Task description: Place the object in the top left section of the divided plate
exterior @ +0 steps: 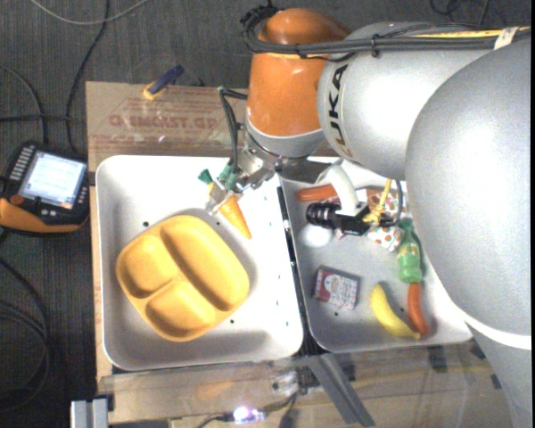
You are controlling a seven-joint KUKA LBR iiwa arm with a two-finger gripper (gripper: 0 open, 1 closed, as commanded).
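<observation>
My gripper (225, 188) hangs over the upper right part of the left bin (116, 346), just beside the divider between the two bins. A toy carrot (234, 212) sits at the tips: orange cone pointing down and right, green top up by the fingers. As far as I can read it, my fingers are clenched on the leafy end of the carrot, with the cone hanging free below them. The tip of the cone is just off the upper right rim of the yellow divided plate (183, 277).

Plate lies tilted in the bin, three wells, all bare. Which well counts as top left depends on how the tilt is read; I judge it the well toward the upper left.

Handling notes, by judgement: the carrot looks like hollow plastic, light, stiff, smooth. A grip at the narrow green end leaves the cone free to swing or slip. A hold across the thick shoulder of the cone would be surer.

Right bin (450, 328) holds a banana (390, 313), a small red packet (336, 290) and other toys.
</observation>
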